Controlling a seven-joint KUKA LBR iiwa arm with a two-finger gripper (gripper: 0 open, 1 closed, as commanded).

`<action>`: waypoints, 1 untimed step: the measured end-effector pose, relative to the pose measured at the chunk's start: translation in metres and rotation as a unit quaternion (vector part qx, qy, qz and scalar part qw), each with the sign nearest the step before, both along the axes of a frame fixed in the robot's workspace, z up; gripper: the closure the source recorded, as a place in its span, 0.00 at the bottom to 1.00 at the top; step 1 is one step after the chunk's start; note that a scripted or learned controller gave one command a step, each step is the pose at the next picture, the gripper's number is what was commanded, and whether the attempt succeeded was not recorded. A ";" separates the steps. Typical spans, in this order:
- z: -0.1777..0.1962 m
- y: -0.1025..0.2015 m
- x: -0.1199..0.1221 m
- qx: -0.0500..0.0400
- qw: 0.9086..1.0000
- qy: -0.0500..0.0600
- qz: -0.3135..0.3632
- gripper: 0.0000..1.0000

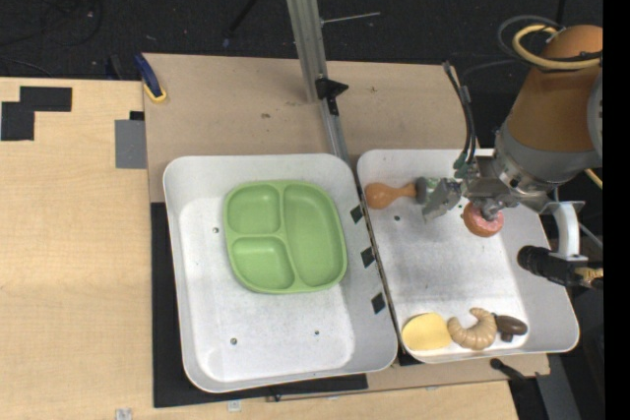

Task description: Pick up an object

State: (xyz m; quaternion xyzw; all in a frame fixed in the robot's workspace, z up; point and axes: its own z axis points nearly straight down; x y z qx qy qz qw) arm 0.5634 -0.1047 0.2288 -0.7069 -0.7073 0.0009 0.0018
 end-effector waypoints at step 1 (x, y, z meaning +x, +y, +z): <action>-0.059 -0.009 -0.003 0.000 1.000 0.003 -0.001 0.00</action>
